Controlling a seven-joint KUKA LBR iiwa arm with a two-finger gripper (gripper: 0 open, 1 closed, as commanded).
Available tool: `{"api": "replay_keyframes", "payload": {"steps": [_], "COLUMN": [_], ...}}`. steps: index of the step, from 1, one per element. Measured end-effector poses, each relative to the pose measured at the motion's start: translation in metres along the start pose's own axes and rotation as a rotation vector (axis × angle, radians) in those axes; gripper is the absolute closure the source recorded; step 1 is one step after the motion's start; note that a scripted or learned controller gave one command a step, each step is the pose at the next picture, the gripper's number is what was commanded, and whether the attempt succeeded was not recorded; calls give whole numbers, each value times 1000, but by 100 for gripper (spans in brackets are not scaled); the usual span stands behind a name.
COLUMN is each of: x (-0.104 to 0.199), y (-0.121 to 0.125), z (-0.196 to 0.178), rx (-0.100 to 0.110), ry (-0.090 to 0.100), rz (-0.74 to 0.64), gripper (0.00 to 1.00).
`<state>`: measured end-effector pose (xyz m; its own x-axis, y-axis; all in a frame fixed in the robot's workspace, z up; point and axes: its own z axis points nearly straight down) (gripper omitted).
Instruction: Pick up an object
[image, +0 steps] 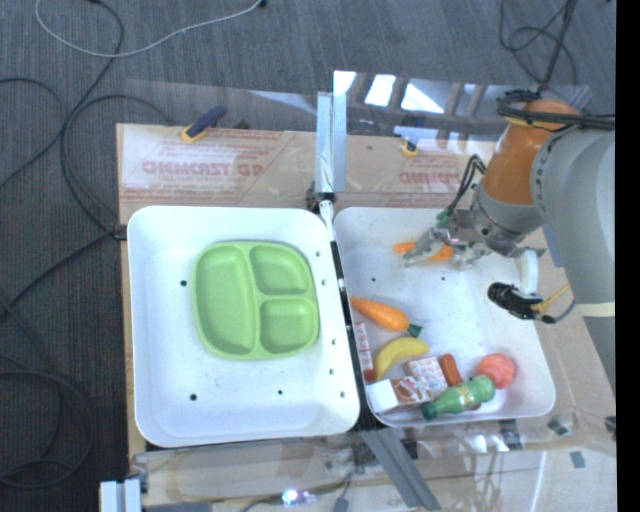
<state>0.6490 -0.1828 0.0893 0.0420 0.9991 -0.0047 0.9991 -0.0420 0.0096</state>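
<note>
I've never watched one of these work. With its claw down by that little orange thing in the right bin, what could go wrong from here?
The gripper sits at a small orange piece near the right bin's far wall; such a small target could slip away. A cable hanging by the wrist might snag. The toys piled near the bin's front, like the green bottle and banana, lie touching, so a later grab there could shove neighbours.

A: How is the light?

B: Bright and even, from overhead. The two shallow white plastic bins (150, 300) look almost washed out, with soft, faint shadows along their walls.

A: Any glare?

B: Yes, strong reflections on the clear shiny panel (420, 98) at the top of the table, showing pale window-like patches.

A: Sharpness?

B: Fairly soft overall. Small items are slightly blurred, and the dark grey carpet floor (60, 120) looks grainy.
</note>
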Motion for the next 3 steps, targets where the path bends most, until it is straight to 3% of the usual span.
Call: {"api": "replay_keyframes", "payload": {"steps": [1, 2, 3], "x": [-1, -4, 83], "y": [16, 13, 18], "z": [2, -4, -134], "rx": [29, 44, 9], "ry": [5, 1, 5], "rz": [-10, -10, 0], "gripper": [0, 100, 100]}}
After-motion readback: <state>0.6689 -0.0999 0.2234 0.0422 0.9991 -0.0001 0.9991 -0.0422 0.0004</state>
